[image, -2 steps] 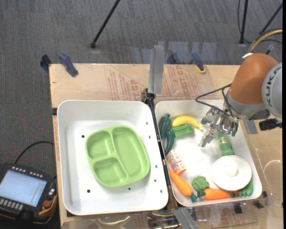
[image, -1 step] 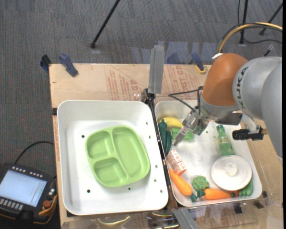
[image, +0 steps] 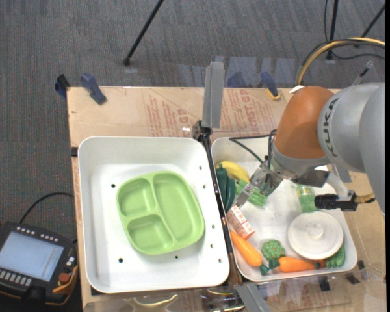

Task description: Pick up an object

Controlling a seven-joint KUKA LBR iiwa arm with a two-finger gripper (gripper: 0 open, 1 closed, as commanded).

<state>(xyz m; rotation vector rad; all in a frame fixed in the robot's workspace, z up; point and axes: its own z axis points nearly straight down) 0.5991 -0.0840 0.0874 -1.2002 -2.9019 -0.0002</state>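
The arm [image: 338, 129] is reaching in from 3 o'clock and hanging over the right bin [image: 348, 262]. Its jaws [image: 257, 192] are sitting low over the bin's upper-left part, just above a small green item [image: 259, 199] lying on the bin floor. How far the jaws are standing open cannot be told, and nothing is showing clearly between them.

The right bin is carrying the objects. A banana [image: 234, 170] is lying at 11 o'clock, with a dark green vegetable [image: 225, 188] just beside it along the left wall. A red and white packet [image: 240, 222] is lying at 9 o'clock. A carrot [image: 246, 249] is resting at 7 o'clock, broccoli [image: 272, 249] is sitting near it, and a second carrot [image: 295, 264] is lying at 6 o'clock. A white lid [image: 315, 234] is sitting at 4 o'clock. A green block [image: 306, 200] is standing at 2 o'clock.

The left bin [image: 97, 168] is holding a green divided plate [image: 160, 212] near its middle.

Both bins are resting side by side on the table [image: 143, 112].
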